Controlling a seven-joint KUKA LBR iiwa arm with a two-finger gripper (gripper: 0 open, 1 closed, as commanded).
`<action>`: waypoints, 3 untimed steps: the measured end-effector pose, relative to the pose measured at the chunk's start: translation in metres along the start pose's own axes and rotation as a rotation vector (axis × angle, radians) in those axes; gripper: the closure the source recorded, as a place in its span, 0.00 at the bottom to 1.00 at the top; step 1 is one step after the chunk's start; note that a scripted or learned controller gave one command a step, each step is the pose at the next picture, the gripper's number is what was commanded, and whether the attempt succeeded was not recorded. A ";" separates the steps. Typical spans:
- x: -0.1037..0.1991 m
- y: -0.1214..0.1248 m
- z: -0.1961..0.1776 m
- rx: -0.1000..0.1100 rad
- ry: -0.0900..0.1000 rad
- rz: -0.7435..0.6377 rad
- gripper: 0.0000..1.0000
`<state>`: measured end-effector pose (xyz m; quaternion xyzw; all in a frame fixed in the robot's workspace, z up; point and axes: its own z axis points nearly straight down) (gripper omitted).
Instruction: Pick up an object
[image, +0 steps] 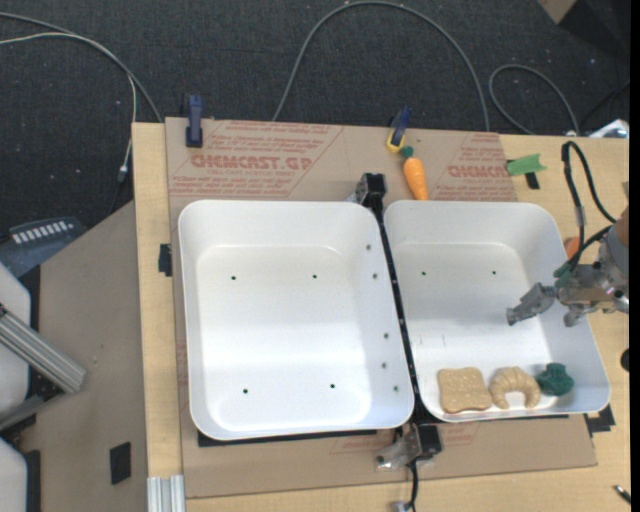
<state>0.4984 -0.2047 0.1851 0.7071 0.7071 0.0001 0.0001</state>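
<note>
while the tool hangs over the right bin near its right wall, its fingers look spread and nothing sits between them, so no object is picked yet. using the right bin as the landmark: three small things lie in a row along its near edge, a tan toast-like piece toward the bin's middle, a pale croissant-shaped piece just beside it, and a dark green lump in the bin's near right corner. an orange carrot-like toy lies on the bench just beyond the bin's far left corner, outside it. the left bin sits against the right bin's left side.

judging from this, the step in hand is the approach. the green lump is nearest the tool, but it sits close to the wall and touches or nearly touches the croissant piece, so a finger could catch the rim or nudge the neighbour. to do it well, centre the tool over one piece, turn the fingers so they straddle its narrow side, come straight down, close fully, then lift slowly.
</note>
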 end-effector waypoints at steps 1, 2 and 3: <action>0.088 0.020 0.104 0.005 0.002 -0.007 0.00; 0.111 -0.019 0.071 -0.001 0.001 -0.002 0.00; 0.117 0.026 -0.033 -0.010 0.000 -0.003 0.00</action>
